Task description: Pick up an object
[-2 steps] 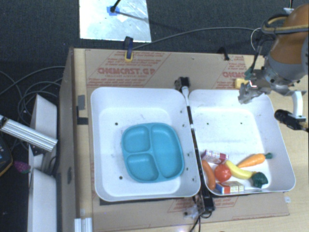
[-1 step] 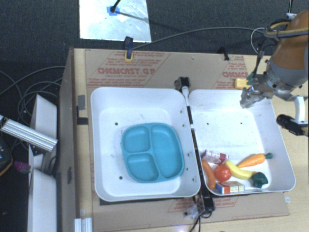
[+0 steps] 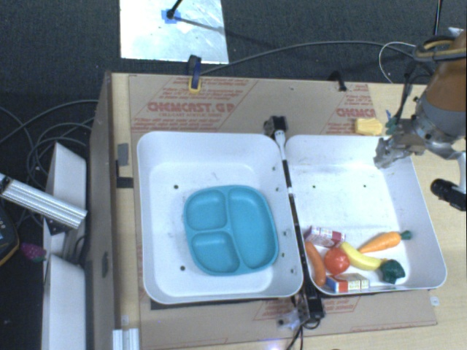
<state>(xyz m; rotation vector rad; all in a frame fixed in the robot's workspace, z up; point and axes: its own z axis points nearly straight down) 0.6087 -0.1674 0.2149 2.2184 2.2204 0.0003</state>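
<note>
The arm (image 3: pixel 445 97) is reaching in from the right, its gripper (image 3: pixel 387 154) hanging over the far right edge of the right bin (image 3: pixel 350 188); nothing is showing between its tips, and whether it is open or closed I cannot tell.

The objects are lying well apart from it, crowded in the near corner of that bin; a carrot (image 3: pixel 381 242) is lying tilted beside a banana (image 3: pixel 359 257); a tomato (image 3: pixel 336 261) is sitting just left of the banana, touching an orange piece (image 3: pixel 314 262) by the bin's left wall; a green piece (image 3: pixel 392 270) is sitting at the banana's right end; a small packet (image 3: pixel 325 235) is lying behind the tomato, and a box (image 3: pixel 346 284) is resting against the near wall.

The left bin (image 3: pixel 211 159) is holding a blue tray (image 3: pixel 230 228) with three compartments; a yellow block (image 3: pixel 369 127) is lying on the cardboard beyond the right bin.
</note>
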